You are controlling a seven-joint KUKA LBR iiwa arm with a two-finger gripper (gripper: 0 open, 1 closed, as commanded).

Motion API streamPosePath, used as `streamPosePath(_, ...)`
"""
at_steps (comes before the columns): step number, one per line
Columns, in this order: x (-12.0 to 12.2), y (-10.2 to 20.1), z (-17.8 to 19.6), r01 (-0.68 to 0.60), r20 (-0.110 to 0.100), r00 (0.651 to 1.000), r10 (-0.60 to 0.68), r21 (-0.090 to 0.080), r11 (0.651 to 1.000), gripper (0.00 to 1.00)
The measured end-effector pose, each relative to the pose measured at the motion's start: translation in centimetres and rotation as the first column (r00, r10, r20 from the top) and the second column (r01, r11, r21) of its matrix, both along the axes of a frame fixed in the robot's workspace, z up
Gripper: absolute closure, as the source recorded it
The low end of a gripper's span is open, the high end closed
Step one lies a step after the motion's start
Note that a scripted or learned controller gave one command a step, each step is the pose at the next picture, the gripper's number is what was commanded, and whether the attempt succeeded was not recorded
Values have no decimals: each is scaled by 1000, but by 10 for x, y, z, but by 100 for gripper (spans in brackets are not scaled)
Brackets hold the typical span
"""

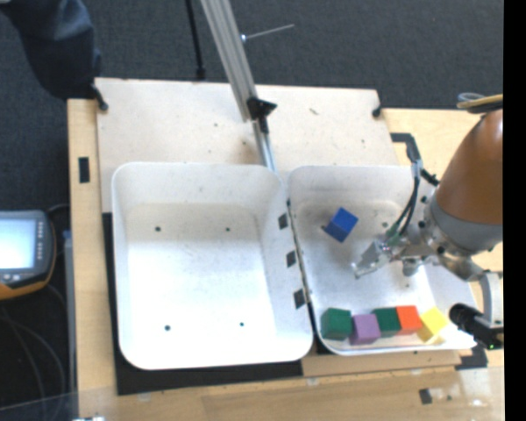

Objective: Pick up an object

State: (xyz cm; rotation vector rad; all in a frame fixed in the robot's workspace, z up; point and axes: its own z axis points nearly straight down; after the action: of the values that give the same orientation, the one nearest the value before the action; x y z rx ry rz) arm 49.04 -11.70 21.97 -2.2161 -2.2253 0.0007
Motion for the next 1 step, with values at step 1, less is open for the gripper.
streamPosePath(1, 0, -1, 2, 5, 3, 1000, -5, -1, 1000, 0)
